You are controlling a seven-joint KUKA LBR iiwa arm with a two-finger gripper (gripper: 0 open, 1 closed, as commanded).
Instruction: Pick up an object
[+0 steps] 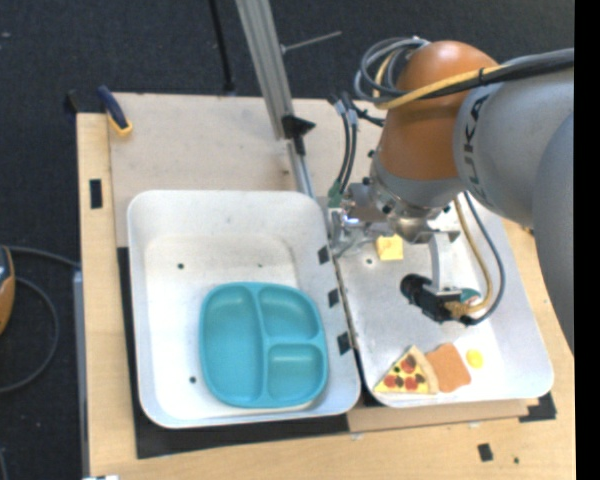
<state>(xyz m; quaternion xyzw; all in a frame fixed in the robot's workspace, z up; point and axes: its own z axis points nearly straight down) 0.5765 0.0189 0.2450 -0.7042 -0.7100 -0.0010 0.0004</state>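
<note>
My gripper (352, 226) hangs low over the far left part of the right bin (515, 343), close to the wall between the two bins, under the orange wrist band. A small yellow block (390, 248) lies just right of the gripper; whether they touch is unclear. Near the bin's front edge lie a toy pizza slice (405, 374), an orange piece (448, 366) beside it and a small yellow round piece (474, 359).
The left bin (180, 223) holds a teal divided plate (264, 345) at its front right. A slanted metal post (268, 68) rises behind the bins. The arm covers the back of the right bin.
</note>
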